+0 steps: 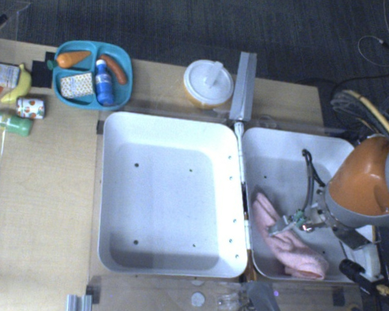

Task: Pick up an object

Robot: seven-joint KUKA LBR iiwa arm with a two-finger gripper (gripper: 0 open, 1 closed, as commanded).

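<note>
A pink cloth (283,239) lies crumpled in the right bin (276,159), near its front left corner. My gripper (288,225) reaches in from the right and sits low over the cloth's middle, touching or almost touching it. The arm's orange band (361,181) hangs above the bin's right side and hides that part of the floor.
The left bin (170,193) stands beside the right one, split by a grey divider (244,88). Behind the bins are a white lidded cup (208,82) and a blue tray (93,74) of toy food. A banana (18,85), a can and a green bottle (6,122) lie at far left.
</note>
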